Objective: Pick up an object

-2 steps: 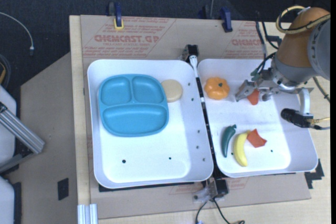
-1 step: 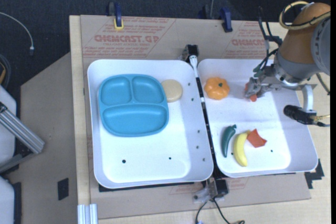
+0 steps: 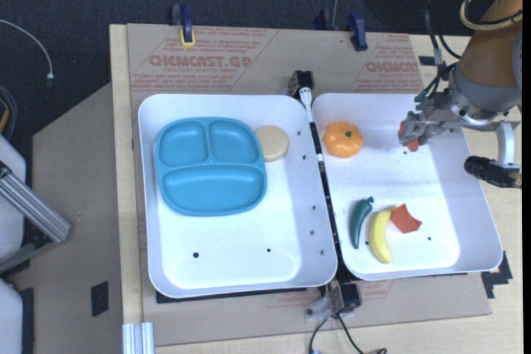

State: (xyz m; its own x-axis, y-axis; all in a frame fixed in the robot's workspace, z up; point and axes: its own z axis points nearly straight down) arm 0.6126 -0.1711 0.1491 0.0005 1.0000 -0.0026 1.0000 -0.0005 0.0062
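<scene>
My gripper (image 3: pixel 412 134) hangs over the far right part of the right bin (image 3: pixel 465 203), with the grey arm and its orange band (image 3: pixel 494 29) reaching in from the right. An orange pumpkin-like toy (image 3: pixel 343 139) sits to the gripper's left at the back of this bin, a clear gap between them. At the bin's front lie a green pepper (image 3: pixel 360 221), a yellow banana (image 3: pixel 379 235) and a small red piece (image 3: pixel 405 219), close together. Nothing is visibly held.
The left bin (image 3: pixel 241 261) holds a blue divided plate (image 3: pixel 212 165) with a round beige cookie (image 3: pixel 271 143) touching its right side. A black divider strip (image 3: pixel 315 170) runs between the bins. Blue clamps (image 3: pixel 184 21) grip the board's back edge.
</scene>
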